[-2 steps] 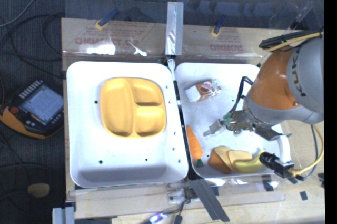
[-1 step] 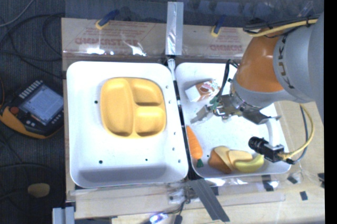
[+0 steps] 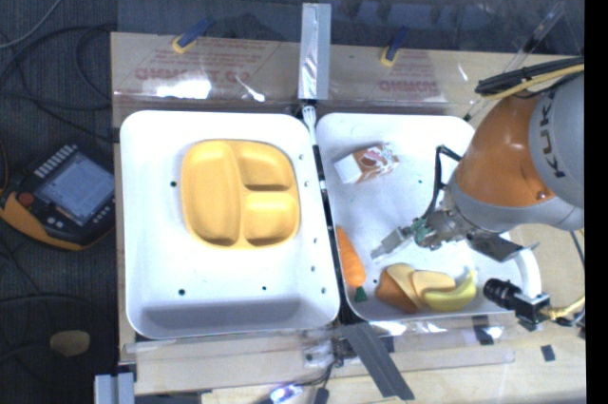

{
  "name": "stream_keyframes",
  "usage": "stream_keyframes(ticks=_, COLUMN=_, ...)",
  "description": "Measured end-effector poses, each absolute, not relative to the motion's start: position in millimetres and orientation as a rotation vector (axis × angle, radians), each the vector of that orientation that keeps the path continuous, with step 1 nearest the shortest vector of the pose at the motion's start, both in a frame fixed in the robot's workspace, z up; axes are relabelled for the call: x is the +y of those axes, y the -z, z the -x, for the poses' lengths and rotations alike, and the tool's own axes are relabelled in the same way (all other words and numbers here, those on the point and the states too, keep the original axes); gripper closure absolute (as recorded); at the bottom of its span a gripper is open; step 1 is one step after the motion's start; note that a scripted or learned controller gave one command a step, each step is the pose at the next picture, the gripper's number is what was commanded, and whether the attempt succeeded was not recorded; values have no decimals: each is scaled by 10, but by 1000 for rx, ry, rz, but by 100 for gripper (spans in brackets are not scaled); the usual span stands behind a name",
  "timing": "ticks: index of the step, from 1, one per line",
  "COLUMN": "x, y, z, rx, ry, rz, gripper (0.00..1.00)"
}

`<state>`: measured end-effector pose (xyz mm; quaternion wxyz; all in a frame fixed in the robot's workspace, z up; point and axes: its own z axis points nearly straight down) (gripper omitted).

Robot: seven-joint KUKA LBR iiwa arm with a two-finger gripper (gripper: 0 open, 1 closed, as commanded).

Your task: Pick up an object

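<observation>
The right bin (image 3: 418, 128) holds several food items. A white and brown wrapped snack (image 3: 367, 163) lies near its back left. An orange carrot (image 3: 351, 262) rests along the left wall. At the front are a tan and brown bread-like piece (image 3: 403, 286) and a yellow banana (image 3: 452, 292), which touch each other. My gripper (image 3: 399, 240) hangs low over the middle of this bin, just above the bread-like piece and to the right of the carrot. Nothing shows in its grip.
The left bin (image 3: 152, 231) carries a yellow divided plate (image 3: 240, 192). The grey and orange arm (image 3: 508, 169) covers the right bin's right side. A handheld controller (image 3: 59, 193) lies on the floor to the left. Cables run at far right.
</observation>
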<state>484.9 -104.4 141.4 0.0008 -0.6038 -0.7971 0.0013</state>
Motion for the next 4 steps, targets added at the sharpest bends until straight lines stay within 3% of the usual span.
stream_keyframes(ticks=1, x=-1491, y=-1828, z=-5441, rx=-2511, ry=-4, rz=1889, gripper=0)
stream_keyframes(ticks=2, x=-1488, y=-1913, z=-5444, rx=-2512, ry=-8, rz=1888, gripper=100)
stream_keyframes(ticks=3, x=-1481, y=-1998, z=-5449, rx=-2513, ry=-10, rz=1886, gripper=100)
stream_keyframes(ticks=4, x=-1372, y=-1044, z=-5708, rx=-2526, ry=-5, rz=1867, gripper=100)
